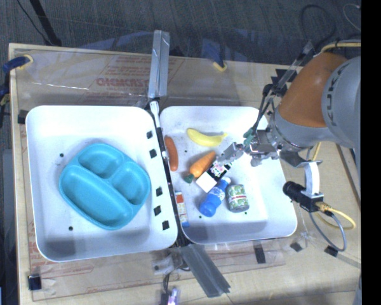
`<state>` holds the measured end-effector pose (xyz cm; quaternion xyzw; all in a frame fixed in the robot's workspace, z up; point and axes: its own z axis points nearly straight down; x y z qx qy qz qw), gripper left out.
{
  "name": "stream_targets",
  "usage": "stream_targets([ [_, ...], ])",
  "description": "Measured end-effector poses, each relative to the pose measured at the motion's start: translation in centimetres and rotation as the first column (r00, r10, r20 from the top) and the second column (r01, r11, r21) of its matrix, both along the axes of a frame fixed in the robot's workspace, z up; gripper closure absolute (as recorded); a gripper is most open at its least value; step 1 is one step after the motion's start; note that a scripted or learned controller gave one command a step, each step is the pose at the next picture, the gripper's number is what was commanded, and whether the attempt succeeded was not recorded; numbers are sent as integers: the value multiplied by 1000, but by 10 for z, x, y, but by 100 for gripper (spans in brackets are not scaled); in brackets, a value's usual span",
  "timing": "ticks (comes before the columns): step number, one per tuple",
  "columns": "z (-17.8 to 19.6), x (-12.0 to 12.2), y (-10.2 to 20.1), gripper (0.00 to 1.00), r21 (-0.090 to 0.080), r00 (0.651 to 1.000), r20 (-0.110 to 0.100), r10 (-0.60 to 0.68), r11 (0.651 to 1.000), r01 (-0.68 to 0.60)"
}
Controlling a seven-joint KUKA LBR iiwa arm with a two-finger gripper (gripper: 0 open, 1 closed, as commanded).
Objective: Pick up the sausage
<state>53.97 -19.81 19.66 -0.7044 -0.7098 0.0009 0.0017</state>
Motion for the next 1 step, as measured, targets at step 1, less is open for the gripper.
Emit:
stream_targets([
  [1, 10, 1, 1, 100, 0, 1000, 0, 5, 1000, -5],
])
